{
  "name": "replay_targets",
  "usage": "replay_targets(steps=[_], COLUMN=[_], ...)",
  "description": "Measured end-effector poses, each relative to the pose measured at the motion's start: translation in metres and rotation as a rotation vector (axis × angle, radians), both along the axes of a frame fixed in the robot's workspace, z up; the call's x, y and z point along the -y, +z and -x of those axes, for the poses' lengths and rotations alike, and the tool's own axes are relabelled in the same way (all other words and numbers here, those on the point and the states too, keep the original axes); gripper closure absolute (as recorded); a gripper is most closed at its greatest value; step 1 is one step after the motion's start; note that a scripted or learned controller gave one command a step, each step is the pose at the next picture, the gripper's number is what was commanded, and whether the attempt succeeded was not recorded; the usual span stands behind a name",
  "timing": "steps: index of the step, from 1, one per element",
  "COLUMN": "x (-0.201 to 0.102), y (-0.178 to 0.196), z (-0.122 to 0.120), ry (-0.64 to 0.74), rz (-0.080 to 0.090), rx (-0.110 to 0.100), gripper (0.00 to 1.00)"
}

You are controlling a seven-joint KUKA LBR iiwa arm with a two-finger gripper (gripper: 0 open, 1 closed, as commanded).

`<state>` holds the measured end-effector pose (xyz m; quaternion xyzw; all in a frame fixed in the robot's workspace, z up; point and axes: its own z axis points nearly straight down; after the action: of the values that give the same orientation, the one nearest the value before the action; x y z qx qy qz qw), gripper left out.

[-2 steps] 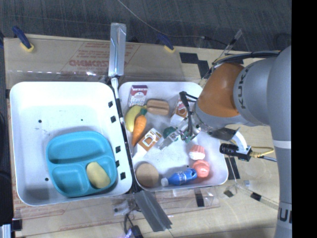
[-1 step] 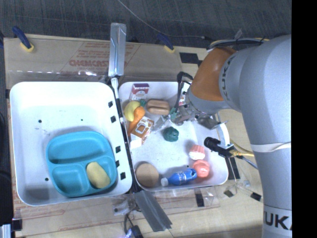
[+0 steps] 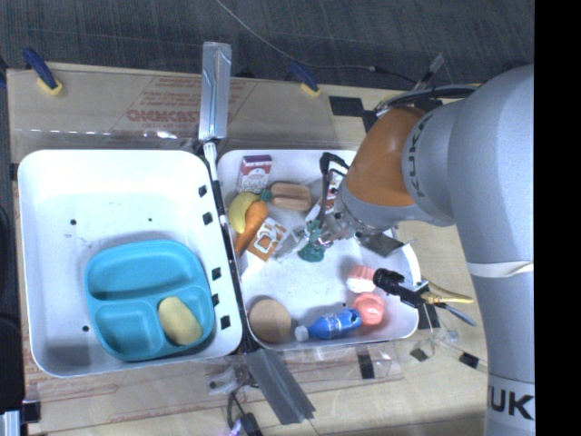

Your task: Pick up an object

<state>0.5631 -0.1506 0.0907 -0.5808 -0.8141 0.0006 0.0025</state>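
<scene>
Cardboard-lined bench [image 3: 163,107] carries two white bins side by side on dark carpet. At nine o'clock sits the left bin [image 3: 54,189], holding a blue tray [image 3: 136,280] with a yellow potato [image 3: 180,320] in its lower right compartment. Toward three o'clock the right bin [image 3: 300,289] is crowded: a carton [image 3: 257,170] at twelve o'clock of that bin, a hotdog [image 3: 290,195] just beside it, a banana [image 3: 241,211] touching a carrot [image 3: 251,225] on the left side, a brown ball [image 3: 270,320] and a blue bottle [image 3: 329,324] along the six o'clock wall, and a pink toy [image 3: 367,309] at four o'clock.

Reaching in from three o'clock, the gripper [image 3: 315,234] is low over the bin's centre, right at a small teal object [image 3: 312,249]. Whether it is spread or clamped, I cannot tell; the wrist hides too much.

This looks like the grasp step, with the teal piece the likely target. Next comes a firm close and a straight lift clear of the neighbours.
</scene>
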Motion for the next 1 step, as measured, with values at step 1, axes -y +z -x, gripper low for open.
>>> replay_targets(steps=[1], x=[-0.0003], y=[0.0109], z=[-0.0015], ry=[0.004], rz=[0.000], rx=[0.002], gripper=[1.00])
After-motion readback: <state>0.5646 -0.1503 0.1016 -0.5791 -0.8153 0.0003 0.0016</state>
